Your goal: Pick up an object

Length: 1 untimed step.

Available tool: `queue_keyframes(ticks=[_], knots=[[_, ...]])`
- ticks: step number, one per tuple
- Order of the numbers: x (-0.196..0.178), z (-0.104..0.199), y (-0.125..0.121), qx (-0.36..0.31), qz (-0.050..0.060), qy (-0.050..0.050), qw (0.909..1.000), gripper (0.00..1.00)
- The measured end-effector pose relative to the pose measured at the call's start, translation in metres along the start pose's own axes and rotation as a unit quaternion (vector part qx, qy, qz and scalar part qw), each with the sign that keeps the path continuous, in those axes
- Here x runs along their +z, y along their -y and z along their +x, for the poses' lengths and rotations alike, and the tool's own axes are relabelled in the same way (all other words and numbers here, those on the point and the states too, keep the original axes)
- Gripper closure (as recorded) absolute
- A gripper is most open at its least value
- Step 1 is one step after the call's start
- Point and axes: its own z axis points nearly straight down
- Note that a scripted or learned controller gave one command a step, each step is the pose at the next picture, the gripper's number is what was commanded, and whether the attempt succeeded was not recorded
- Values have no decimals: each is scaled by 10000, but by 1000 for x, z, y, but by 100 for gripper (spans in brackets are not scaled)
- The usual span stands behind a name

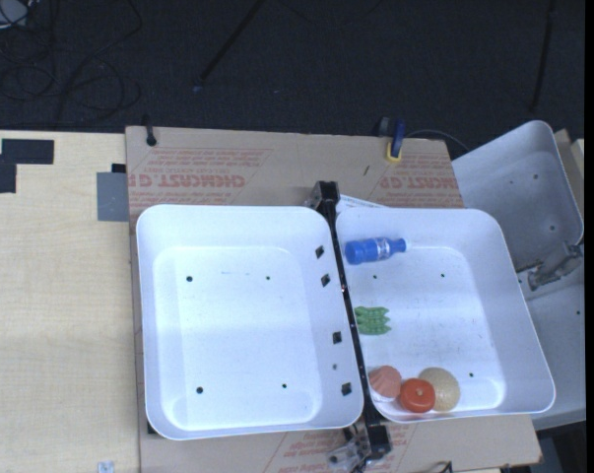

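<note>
The blue bottle (375, 250) lies on its side at eleven o'clock in the right bin (521, 348), near the divider; it looks light, stiff and smooth, likely to roll, so grip across its body; a small green piece (372, 320) sits at nine o'clock, well apart; a pink piece (383, 379), red ball (417, 395) and tan ball (441, 386) crowd together at seven o'clock; nothing hems in the bottle.
</note>
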Motion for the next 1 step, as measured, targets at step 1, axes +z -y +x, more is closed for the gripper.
queue_keyframes(ticks=[1], knots=[[0,0,0,0,0,0,10000,0]])
